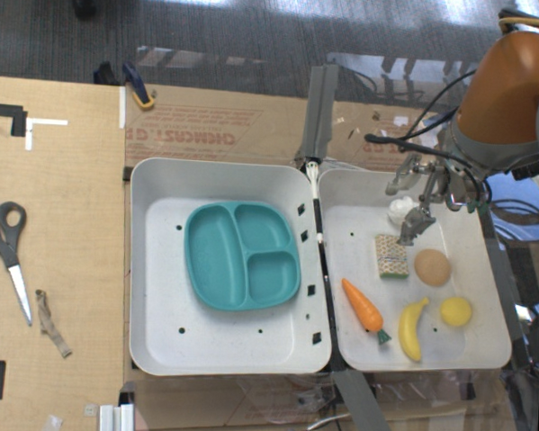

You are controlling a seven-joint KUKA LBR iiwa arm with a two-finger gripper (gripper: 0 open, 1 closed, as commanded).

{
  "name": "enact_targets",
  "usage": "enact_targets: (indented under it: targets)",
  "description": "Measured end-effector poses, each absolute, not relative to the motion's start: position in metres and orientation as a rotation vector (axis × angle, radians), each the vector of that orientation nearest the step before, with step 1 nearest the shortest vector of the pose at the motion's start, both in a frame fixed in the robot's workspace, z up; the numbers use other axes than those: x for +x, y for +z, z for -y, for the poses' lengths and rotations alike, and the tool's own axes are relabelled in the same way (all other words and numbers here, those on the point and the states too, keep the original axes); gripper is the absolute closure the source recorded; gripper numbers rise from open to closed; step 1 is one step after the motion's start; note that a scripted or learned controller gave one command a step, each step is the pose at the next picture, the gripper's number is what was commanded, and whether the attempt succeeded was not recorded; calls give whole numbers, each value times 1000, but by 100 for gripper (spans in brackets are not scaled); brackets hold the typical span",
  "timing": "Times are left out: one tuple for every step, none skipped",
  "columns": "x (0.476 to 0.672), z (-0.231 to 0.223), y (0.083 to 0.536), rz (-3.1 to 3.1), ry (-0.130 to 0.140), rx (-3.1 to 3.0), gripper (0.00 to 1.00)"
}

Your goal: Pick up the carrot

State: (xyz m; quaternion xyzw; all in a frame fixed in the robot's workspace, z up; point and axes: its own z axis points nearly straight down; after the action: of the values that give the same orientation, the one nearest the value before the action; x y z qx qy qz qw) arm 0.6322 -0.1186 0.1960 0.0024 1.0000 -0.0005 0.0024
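A teal plate (243, 255) sat in the left bin (149, 276). In the right bin (488, 348), the carrot (364, 309) lay at seven o'clock, a banana (412, 328) just beside it. At twelve o'clock the gripper (413, 228) hovered, fingers apart, clamping nothing.

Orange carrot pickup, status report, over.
Gripper above right bin's far end, holding nothing. Orange carrot lies untouched near left wall. Patterned sponge block between them.
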Motion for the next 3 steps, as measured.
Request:
enact_targets:
  targets:
    - [543,90,193,-3133,-1,-131,0]
    - [499,98,98,-3122,-5,-146,0]
    - [503,95,97,-3132,-3,21,0]
